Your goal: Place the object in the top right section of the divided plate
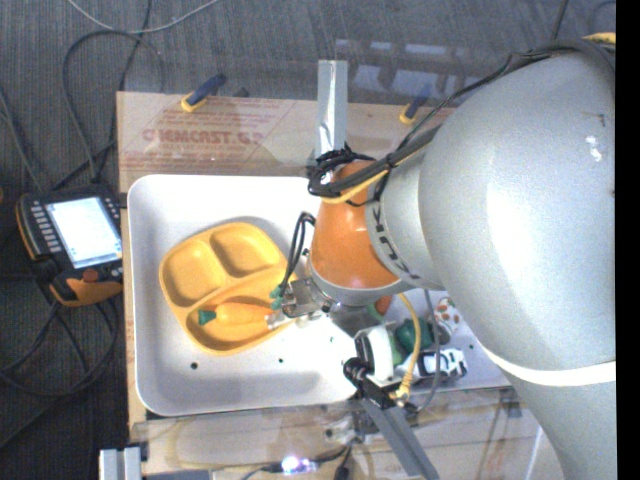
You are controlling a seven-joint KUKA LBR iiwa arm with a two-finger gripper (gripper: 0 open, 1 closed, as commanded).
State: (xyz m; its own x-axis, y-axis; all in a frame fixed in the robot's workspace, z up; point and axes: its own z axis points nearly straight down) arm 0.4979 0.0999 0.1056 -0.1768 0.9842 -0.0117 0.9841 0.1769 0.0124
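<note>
- The divided plate (pixel 222 283) is yellow and sits in the left white bin (pixel 150 298), its three sections open to the camera.
- An orange, carrot-like object (pixel 235 315) with a green tip lies in the plate's large lower section, toward six o'clock from the plate's middle.
- Its long axis runs close to the three-to-nine line, with the green end pointing to nine o'clock and the far end reaching toward the arm at three o'clock.
- The arm's orange band (pixel 345 238) hangs over the plate's three o'clock edge, and the gripper (pixel 290 303) sits beneath it, at or just beside the object's three o'clock end.
- Whether the gripper is wide, narrow or holding the object cannot be told; the wrist and cables cover that spot.
- Judged from how things lie, the task is not finished: the object rests in the lower section, not in the top right section at about one o'clock on the plate.
- What seems left is a secure grasp, a lift, a short carry toward twelve o'clock and a release there.
</note>
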